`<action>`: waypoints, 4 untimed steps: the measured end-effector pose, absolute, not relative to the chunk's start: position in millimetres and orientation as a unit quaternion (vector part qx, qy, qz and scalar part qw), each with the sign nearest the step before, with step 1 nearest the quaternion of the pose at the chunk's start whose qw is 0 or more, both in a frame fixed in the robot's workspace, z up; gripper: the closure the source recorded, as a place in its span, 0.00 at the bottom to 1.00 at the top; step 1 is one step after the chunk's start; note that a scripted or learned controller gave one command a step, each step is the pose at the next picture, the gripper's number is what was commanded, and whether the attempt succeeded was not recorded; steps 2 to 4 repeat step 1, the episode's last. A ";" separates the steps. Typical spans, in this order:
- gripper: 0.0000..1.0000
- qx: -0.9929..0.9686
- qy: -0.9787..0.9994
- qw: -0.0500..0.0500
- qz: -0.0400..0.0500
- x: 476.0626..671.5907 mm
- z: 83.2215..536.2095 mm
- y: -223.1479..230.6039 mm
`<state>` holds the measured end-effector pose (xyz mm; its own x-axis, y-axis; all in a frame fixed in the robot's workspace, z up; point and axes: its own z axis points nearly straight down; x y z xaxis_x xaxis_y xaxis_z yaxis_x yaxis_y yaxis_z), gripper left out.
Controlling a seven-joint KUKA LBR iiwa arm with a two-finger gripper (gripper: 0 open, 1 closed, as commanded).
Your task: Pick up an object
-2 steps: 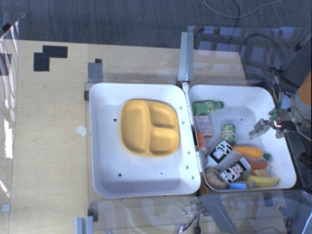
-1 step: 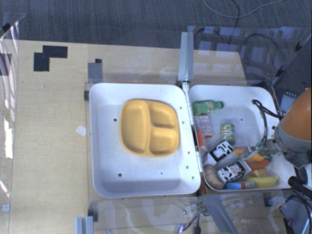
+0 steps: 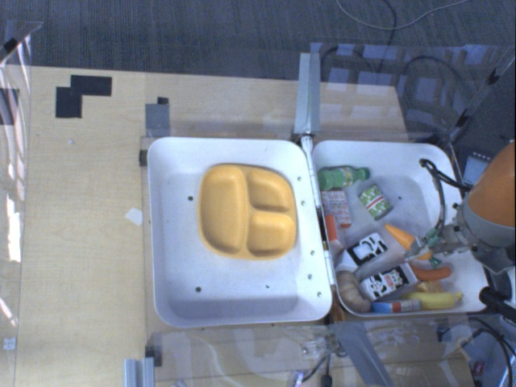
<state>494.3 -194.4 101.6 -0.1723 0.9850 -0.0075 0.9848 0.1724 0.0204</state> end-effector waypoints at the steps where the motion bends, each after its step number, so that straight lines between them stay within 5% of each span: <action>1: 1.00 0.626 0.780 0.004 0.002 498.4 206.8 -150.9; 4: 1.00 0.626 0.780 0.004 0.002 498.4 206.8 -150.9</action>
